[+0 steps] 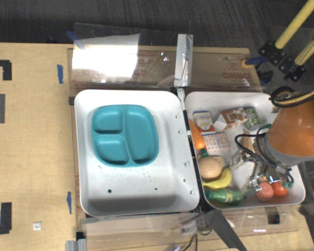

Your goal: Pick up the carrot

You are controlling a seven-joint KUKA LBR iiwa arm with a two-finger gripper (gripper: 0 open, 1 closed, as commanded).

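Orange band [298, 129] above a grey wrist, black cables [248, 148] looping beside it (details blurred, perhaps several).

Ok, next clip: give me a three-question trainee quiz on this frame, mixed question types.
1. True or false: the carrot lies in the right bin, against its left wall.
2. Multiple choice: what sits in the left bin? A) a red bowl B) a teal divided plate C) a glass jar
3. Fill in: directly below the round bun lies a yellow ____.

Key
1. True; it is apart from the gripper, which is near the tomatoes.
2. B
3. banana
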